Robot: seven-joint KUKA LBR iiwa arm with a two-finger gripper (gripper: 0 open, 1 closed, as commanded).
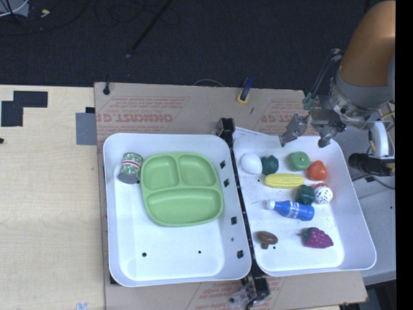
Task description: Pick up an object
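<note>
Two white bins sit side by side on the table. We judge the approach step: the gripper hovers over the right bin's far edge, fingers spread, holding nothing. Next we must descend onto one toy, perhaps the green round piece. The left bin holds a green tray and a can.

Arm cut off by the picture's right edge. Can label by the left bin's far-left corner too small to read.
</note>
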